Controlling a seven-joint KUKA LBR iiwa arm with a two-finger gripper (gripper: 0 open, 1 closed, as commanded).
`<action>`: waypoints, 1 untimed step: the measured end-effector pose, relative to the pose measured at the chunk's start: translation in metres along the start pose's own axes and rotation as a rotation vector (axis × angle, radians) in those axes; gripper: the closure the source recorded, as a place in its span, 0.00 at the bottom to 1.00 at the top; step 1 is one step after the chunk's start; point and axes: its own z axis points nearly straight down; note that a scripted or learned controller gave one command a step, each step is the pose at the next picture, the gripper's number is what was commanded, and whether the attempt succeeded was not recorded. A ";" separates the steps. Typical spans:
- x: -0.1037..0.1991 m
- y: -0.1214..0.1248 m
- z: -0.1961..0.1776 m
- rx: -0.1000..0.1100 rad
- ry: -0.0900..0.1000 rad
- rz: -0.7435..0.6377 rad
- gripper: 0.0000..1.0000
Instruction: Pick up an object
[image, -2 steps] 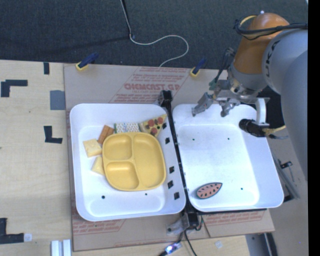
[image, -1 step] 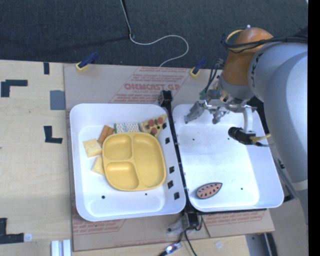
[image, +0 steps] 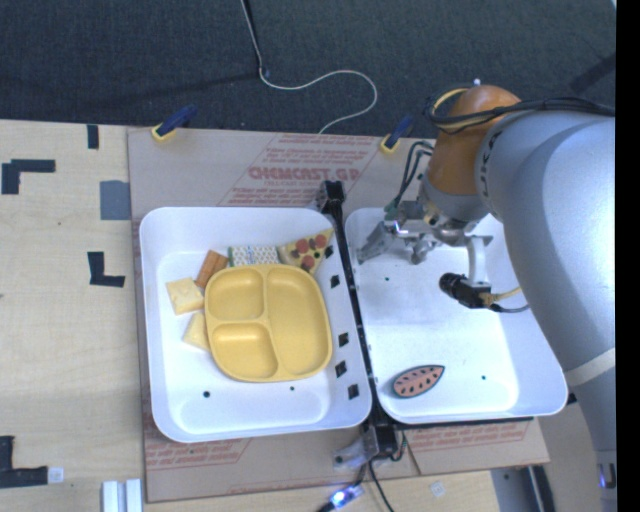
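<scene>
From above, the gripper (image: 400, 240) sits at the 12 o'clock end of the right bin (image: 520, 385), near the divider; I cannot tell how its jaws stand. An oval pink toy (image: 417, 380) lies flat at 6 o'clock from it, well apart, near the bin's front rim, with bare white floor between them. In the left bin (image: 165, 400), a yellow divided plate (image: 268, 321) fills the middle, with small food pieces (image: 190, 292) crowded at its 9 to 12 o'clock side.
</scene>
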 end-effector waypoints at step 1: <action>0.001 0.001 -0.013 -0.003 0.000 -0.001 1.00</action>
